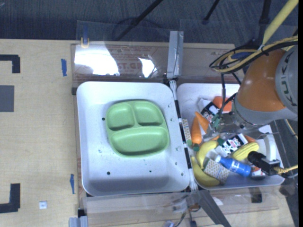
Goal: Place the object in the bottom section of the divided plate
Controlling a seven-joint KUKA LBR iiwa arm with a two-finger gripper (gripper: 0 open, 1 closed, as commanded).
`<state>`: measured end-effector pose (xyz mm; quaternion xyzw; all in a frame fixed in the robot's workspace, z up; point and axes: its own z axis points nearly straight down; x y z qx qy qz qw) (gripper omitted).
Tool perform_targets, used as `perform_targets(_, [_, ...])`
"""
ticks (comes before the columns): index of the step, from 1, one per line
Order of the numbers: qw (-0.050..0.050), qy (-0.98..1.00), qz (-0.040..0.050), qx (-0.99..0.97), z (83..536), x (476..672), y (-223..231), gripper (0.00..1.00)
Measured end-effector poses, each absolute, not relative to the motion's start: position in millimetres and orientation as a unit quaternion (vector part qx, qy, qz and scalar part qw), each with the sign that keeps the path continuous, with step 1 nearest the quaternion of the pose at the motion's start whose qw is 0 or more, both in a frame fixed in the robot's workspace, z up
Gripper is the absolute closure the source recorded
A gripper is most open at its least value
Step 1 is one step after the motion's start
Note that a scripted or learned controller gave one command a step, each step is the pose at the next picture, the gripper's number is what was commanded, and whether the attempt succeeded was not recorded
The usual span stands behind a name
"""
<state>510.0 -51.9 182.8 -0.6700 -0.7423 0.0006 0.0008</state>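
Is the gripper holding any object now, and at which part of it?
It cannot be told. The gripper is low among the objects in the right bin, its tips hidden.

Count: two white bins (pixel 90 126), one green divided plate (pixel 137 127), two bananas (pixel 204 161), one blue marker (pixel 236 166), one carrot (pixel 198 126).

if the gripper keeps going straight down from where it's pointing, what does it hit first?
Most likely the clutter in the right bin: the gripper points down over the checkered item beside the yellow banana. One of those looks first in line, though one slanted view leaves depth unclear. The green divided plate lies well aside in the left bin.
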Motion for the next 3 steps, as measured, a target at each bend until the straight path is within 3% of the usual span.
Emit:
perform_targets(1, [-0.001,-0.74,0.0003,-0.673,182.8,534.1,34.5,1.0])
perform_targets(2, [0.0,-0.714,0.0009,-0.701,212.2,533.5,99.7,1.0])
perform_targets(3, [0.0,-0.714,0.0009,-0.701,212.2,533.5,99.7,0.0])
